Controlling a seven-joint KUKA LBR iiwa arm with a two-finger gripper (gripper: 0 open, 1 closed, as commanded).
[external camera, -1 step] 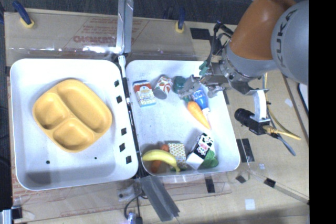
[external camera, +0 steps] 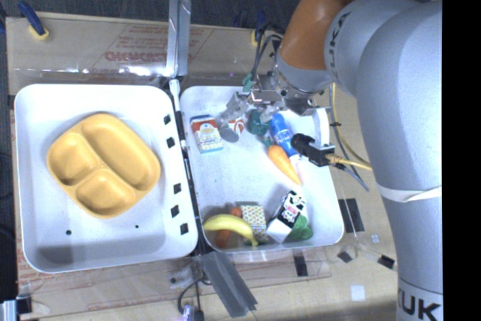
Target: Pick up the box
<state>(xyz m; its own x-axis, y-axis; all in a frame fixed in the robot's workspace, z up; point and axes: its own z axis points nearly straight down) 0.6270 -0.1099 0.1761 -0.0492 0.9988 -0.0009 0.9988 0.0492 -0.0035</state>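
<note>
The small flat cardboard box, white with a red printed panel and a pale blue lower edge, lies face up in the upper left part of the right white bin, just beside that bin's left wall.

The arm runs off the right edge, hiding the right bin's far corner.

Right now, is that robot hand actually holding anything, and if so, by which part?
It cannot be told. The hand hangs low over the right bin, beside the small box, but its tip is too cluttered to show a hold.
</note>
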